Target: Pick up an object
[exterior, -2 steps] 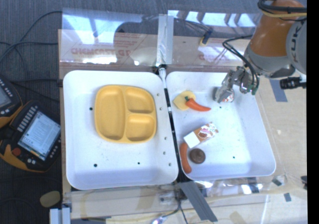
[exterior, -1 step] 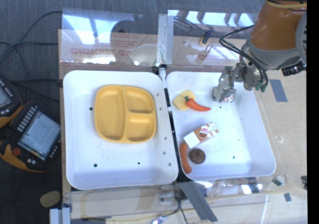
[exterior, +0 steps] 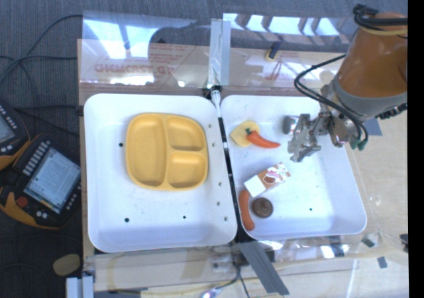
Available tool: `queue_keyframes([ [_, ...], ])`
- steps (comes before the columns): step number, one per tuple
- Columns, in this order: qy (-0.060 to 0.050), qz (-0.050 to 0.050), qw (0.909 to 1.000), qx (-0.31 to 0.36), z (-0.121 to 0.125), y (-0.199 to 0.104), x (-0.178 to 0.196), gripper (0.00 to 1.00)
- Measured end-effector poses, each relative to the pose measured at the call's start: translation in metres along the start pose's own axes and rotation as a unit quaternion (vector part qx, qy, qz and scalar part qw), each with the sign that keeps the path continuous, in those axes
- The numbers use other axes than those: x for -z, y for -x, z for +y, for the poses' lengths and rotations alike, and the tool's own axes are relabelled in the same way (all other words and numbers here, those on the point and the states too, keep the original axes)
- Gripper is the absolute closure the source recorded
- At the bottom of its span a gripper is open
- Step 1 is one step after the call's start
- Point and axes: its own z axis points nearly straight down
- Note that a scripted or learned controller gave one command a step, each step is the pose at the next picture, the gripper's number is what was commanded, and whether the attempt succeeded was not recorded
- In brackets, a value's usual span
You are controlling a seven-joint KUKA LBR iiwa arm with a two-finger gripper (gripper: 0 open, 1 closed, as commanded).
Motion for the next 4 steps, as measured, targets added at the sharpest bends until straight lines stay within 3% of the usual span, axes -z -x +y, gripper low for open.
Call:
queue_keyframes([
  [1, 0.001, 0.0, 0.9896, 0.144, 0.02, -0.051, 0.011, 1.0],
  [2, 0.001, 0.0, 0.9771, 0.213, 0.072, -0.062, 0.021, 1.0],
  [3, 0.002, -0.001, 0.938, 0.347, 0.158, -0.062, 0.022, 1.0],
  [4, 0.002, -0.001, 0.949, 0.315, 0.144, -0.063, 0.016, 1.0],
])
